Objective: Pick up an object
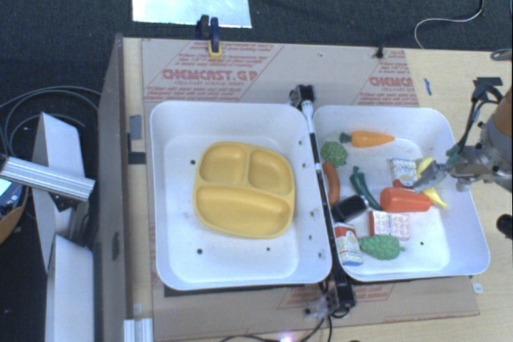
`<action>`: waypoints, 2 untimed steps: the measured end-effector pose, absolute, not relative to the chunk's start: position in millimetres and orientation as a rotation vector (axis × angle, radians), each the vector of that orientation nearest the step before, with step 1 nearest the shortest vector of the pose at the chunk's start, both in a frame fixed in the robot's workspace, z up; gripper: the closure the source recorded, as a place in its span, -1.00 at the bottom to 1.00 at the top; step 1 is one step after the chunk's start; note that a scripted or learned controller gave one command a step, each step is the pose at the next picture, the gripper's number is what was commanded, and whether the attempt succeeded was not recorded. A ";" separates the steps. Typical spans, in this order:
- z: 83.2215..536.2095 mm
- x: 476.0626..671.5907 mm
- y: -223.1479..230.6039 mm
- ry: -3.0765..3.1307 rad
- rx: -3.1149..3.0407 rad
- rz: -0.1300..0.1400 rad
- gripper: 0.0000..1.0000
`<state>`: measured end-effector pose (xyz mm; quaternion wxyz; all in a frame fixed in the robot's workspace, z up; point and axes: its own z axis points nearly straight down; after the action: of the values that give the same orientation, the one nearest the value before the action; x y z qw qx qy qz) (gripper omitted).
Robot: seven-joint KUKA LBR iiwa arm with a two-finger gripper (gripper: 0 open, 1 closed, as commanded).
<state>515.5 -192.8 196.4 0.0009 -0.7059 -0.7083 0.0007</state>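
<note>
We see the end effector (pixel 439 169) over the right bin (pixel 469 252), partly cut off; we cannot tell its state. Two carrots (pixel 370 138) lie there; one yellow tray (pixel 243 190) sits left.

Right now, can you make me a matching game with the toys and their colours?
Things:
1. tray
2. carrot
3. broccoli
4. pepper

Colours:
A. green
B. red
C. yellow
D. orange

Pairs: 1-C, 2-D, 3-A, 4-B
</note>
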 end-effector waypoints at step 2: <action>78.8 663.1 -109.9 -2.203 -2.208 0.028 -1.00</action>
<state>663.1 -109.9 78.8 0.0112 -0.7078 -0.7062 0.0091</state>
